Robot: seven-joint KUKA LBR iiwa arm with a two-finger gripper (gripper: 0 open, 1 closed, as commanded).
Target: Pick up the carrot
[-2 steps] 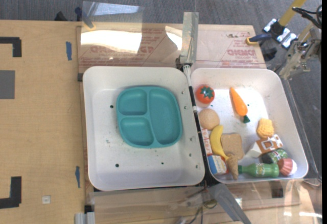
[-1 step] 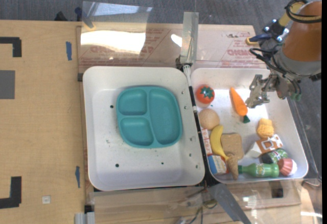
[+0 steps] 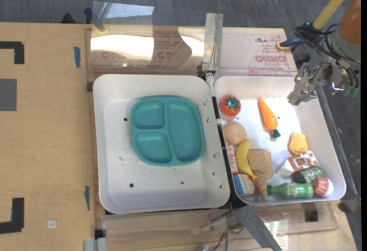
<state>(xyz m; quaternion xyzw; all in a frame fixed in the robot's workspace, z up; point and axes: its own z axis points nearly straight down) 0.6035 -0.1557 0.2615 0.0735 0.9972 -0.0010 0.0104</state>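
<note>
The carrot (image 3: pixel 267 114), orange with a green stub at its lower end, lies loose in the upper middle of the right bin (image 3: pixel 335 155). My gripper (image 3: pixel 304 89) hangs over that bin's upper right corner, to the right of the carrot and slightly above it, well apart from it. Its fingers stand open with nothing between them.
Around the carrot in the right bin lie a tomato (image 3: pixel 230 105), a tan roll (image 3: pixel 234 132), a banana (image 3: pixel 243 158), a bread slice (image 3: pixel 261 164), a yellow corn piece (image 3: pixel 297 142), a small carton (image 3: pixel 302 161) and a green bottle (image 3: pixel 292 189). The left bin (image 3: pixel 109 158) bears a teal divided plate (image 3: pixel 168 130).
</note>
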